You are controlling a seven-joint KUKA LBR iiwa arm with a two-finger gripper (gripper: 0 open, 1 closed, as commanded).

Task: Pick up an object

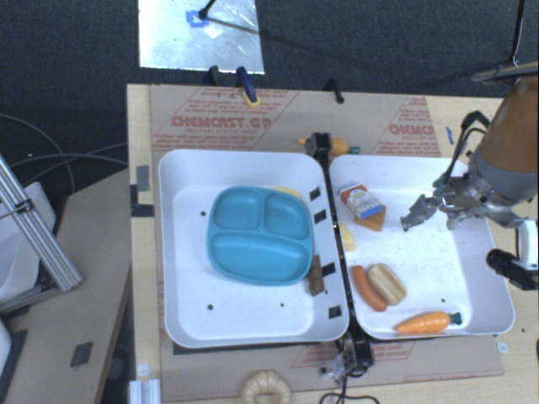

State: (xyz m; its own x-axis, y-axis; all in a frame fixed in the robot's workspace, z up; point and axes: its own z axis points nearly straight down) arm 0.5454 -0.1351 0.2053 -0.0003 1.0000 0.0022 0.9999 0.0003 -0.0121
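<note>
Claw [418, 215] hung over the right bin [480, 263], fingers apparently apart and empty; the red-and-white carton [364, 204] lay just to its left, near the bin's far left corner, long axis running diagonally.

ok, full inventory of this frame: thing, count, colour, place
bins: 2, white, side by side on the bench
divided plate: 1, blue, in the left bin
small box: 1, red and white, right bin, upper left
hot dog: 1, red sausage beside tan bun, right bin, lower middle
carrot: 1, orange with green tip, right bin, bottom edge
brown piece: 1, left bin, by the plate's lower right
cardboard sheet: 1, tan with red print, under the bins
gripper: 1, grey, above the right bin, nothing visibly held
</note>
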